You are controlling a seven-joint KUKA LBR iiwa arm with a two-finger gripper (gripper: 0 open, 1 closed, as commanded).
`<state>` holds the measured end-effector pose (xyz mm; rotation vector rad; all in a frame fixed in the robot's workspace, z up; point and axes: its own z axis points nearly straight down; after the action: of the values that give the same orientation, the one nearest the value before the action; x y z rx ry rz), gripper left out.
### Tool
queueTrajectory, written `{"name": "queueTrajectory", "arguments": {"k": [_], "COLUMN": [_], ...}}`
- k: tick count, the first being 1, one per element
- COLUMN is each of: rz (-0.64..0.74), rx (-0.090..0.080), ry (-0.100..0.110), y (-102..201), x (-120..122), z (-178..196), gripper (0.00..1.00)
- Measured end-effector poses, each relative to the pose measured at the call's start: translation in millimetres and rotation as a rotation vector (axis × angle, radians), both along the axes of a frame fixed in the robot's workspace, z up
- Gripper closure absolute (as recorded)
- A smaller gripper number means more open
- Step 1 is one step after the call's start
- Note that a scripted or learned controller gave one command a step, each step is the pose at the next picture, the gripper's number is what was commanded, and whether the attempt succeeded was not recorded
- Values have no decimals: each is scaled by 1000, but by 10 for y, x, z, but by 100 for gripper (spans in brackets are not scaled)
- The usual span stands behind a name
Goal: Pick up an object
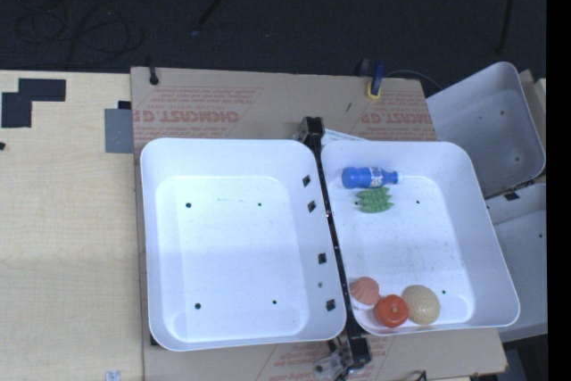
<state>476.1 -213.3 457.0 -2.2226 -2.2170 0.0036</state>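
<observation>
We cannot tell whether the pincer is open or closed, so we place things by the side the arm reaches in from. The right bin (496, 274) holds every candidate for picking. A blue bottle (369, 178) lies on its side near the far wall, and a small green object (375, 201) sits just beside it on the near side (its kind is too small to tell). In the near corner, a red round object (391, 310) touches a pink one (364, 289) and a beige one (421, 304). The left bin (148, 192) adjoins the right one, both resting on cardboard (268, 106) over the tabletop (62, 236).
</observation>
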Motion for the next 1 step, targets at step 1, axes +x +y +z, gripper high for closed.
{"name": "queueTrajectory", "arguments": {"k": [1], "rz": [5], "rx": [-2], "ry": [-6], "y": [-4], "x": [1], "z": [467], "gripper": [100]}}
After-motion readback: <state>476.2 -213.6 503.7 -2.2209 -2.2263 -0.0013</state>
